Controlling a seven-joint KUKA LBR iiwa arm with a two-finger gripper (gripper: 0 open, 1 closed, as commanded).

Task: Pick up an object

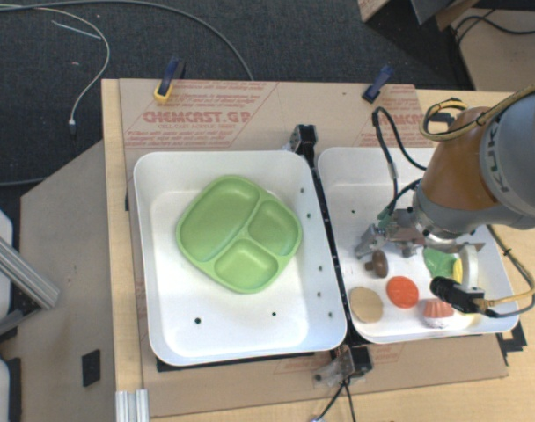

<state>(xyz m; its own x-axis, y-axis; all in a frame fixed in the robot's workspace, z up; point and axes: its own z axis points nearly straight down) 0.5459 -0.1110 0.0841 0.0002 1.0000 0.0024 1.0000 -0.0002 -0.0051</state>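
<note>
**Arm low over the right bin, pick not yet secured**

Nearest the camera, along the front edge of the right bin [338, 236], lie the candidate objects: a tan round piece [367, 303], an orange-red ball [403, 292], and a pink-and-white item [438, 312] partly behind a black part of the arm's fittings. Just behind them a small dark brown object [379, 262] sits on the bin floor, and a green item [441, 261] and a strip of yellow [459, 271] show under the wrist.

The tool [373, 243] hangs directly beside the dark brown object, low in the bin. I cannot tell how its jaws stand, and nothing is visibly held between them.

Further left, the other bin [153, 192] carries a green divided plate [239, 233], well apart from the arm. Beyond both bins, cardboard covers the worktop [267, 104].

The step in hand looks like the approach or closing phase on the brown object. The next move calls for a firm closure around it, then a straight lift clear of its neighbours.
</note>
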